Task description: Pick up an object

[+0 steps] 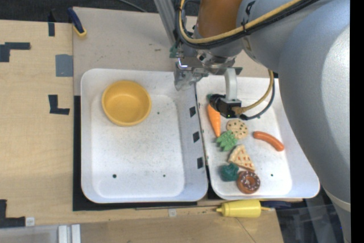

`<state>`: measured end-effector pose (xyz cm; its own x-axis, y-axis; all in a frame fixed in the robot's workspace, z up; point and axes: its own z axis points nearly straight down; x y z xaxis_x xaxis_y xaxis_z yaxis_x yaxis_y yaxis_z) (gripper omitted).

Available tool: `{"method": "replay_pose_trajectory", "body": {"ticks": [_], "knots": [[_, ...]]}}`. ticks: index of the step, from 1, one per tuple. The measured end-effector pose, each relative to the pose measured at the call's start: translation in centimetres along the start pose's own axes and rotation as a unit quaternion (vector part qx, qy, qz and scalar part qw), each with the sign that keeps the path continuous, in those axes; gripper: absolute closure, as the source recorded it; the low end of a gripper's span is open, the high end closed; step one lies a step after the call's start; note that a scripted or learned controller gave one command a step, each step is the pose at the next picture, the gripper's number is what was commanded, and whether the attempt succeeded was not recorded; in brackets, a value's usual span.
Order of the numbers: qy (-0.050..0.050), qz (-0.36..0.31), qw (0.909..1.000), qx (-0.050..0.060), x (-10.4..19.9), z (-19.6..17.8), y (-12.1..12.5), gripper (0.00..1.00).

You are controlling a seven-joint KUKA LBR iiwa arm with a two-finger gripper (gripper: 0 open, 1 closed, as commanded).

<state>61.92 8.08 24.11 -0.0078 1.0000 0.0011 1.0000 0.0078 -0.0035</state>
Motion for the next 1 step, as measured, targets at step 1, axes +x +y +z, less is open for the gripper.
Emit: {"method": "replay_pose_trajectory", "body": {"ticks": [1], "knots": [[-0.001, 0.002, 1.0000, 0.000, 2.01, 1.25, 0.37, 1.00]]}}
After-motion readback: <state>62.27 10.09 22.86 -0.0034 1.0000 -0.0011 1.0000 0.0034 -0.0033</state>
